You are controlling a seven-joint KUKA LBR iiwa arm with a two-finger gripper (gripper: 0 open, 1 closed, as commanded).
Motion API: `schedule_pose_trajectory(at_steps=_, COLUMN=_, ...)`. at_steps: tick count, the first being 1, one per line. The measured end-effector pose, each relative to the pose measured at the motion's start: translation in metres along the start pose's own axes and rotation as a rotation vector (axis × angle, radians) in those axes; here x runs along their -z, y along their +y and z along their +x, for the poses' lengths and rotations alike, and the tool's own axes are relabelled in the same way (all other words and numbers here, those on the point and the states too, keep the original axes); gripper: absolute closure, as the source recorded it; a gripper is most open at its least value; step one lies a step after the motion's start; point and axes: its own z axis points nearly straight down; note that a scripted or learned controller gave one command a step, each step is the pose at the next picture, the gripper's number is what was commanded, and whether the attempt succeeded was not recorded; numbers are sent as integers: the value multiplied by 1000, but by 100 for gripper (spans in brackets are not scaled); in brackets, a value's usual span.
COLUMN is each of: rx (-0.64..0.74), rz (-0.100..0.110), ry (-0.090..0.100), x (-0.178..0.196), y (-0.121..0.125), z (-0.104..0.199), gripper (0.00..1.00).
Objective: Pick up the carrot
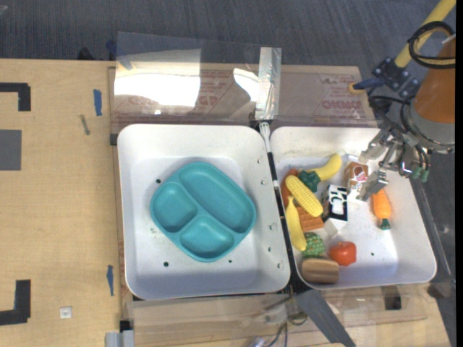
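The left bin (137, 194) holds a teal divided plate (203, 210), lying flat near its middle. A metal divider strip runs between the two bins.

In the right bin (412, 259), a heap of toy food crowds the left half: an ear of corn (303, 195) lies slantwise on top, with a banana (329, 167) above it near the back wall and a second yellow piece (294, 225) alongside the divider. Beneath them sit a green leafy piece (314, 245), a hot dog bun (320, 270) at the front wall and a red tomato (343, 253) just beside it. A black-and-white carton (337, 201) lies in the middle of the bin.

The carrot (381, 205) lies to the right of the carton, apart from the heap, on bare bin floor with its green end pointing towards the front. The gripper (377, 181) hangs just above and to the left of the carrot's orange end, its metal fingers (370, 187) pointing down and close by the carrot's top. Whether they are spread or closed cannot be told from this angle, and nothing is seen between them. The carton is the nearest thing on the carrot's left side; its right side is open floor.
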Motion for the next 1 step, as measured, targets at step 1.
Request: schedule_pose_trajectory(at_steps=1, rx=44, rz=-2, ry=-8, x=-71, y=-46, z=26, gripper=0)
